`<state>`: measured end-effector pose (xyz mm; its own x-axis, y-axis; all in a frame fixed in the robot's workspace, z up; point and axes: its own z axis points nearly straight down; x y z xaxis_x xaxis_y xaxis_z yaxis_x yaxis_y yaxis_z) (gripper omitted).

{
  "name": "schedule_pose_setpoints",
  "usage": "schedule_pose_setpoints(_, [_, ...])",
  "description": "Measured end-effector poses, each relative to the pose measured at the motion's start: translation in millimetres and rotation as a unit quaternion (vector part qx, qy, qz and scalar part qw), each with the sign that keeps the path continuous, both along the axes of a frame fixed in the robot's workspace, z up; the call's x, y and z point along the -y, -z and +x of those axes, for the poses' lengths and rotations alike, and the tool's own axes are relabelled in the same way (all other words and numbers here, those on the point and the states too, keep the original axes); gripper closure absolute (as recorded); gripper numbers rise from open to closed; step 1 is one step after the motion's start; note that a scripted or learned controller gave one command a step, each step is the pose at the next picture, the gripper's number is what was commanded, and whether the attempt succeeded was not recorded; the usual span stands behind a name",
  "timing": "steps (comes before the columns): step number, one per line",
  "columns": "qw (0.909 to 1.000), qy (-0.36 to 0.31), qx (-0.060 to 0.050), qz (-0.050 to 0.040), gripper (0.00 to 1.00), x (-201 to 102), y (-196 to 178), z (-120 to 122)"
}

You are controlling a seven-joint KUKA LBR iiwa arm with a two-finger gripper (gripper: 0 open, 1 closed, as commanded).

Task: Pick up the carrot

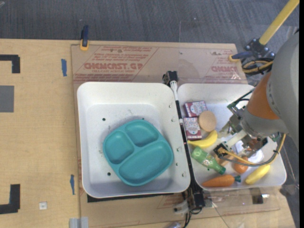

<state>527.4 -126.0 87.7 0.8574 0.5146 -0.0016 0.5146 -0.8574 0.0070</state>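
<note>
The carrot is orange with a green top pointing right. It lies flat along the front wall of the right bin. My gripper hangs over the middle-right of that bin, below the orange band on the arm. It is a short way behind and to the right of the carrot and apart from it. White and orange parts beneath the wrist hide the fingertips. Nothing shows as held.
The right bin also holds two red boxes, a tan egg, a banana, a green bottle, a small orange fruit and a second yellow banana. A teal divided plate lies in the left bin.
</note>
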Motion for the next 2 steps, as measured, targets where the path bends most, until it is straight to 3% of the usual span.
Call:
schedule_pose_setpoints(1, [0.9899, -0.142, 0.004, 0.0015, 0.0, -5, -1, -44])
schedule_pose_setpoints(2, [0.9901, -0.14, 0.002, -0.0002, 1.0, -2, -12, -45])
